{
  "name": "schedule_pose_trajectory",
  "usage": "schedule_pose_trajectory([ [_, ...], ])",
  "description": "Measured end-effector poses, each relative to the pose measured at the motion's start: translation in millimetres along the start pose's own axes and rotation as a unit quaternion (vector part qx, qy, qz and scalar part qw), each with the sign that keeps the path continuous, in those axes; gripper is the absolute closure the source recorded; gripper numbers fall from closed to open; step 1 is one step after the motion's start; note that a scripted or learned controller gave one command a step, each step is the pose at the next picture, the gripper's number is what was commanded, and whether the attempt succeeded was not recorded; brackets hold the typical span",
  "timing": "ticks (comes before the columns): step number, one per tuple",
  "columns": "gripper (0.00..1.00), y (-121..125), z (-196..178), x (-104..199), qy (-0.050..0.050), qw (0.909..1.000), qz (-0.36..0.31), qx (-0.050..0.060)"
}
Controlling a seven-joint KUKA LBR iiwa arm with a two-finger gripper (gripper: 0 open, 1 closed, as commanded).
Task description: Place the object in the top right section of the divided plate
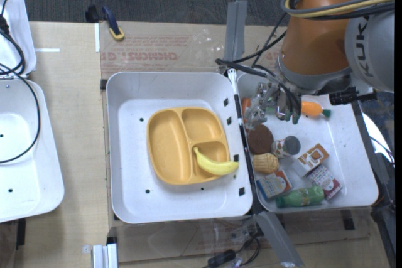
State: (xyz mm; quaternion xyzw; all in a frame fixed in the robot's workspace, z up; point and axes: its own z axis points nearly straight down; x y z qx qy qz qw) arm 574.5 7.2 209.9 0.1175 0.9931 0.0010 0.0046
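A yellow divided plate (169, 147) lies in the left bin (125, 135). It has one long section on the left and two smaller ones on the right. A banana (215, 164) rests in the lower right section, its tip hanging over the plate's rim. The top right section (201, 122) holds nothing. My gripper (271, 107) hangs below the orange wrist band over the upper left part of the right bin (358, 154), just above a brown round object (260, 137). Nothing shows in its grasp.
The right bin holds a carrot (311, 110), a small can (290, 146), a ridged yellow item (265, 163), a small carton (314, 157), two flat packets (274, 185) and a green bottle (300, 198). Cables trail from the wrist. A grey divider post (235, 34) stands between the bins.
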Motion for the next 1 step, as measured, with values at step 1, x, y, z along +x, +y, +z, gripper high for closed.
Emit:
schedule_pose_trajectory([
  [1, 1.00, -0.2, -8.9, -1.3, -0.001, 1.0000, 0.001, -0.001],
])
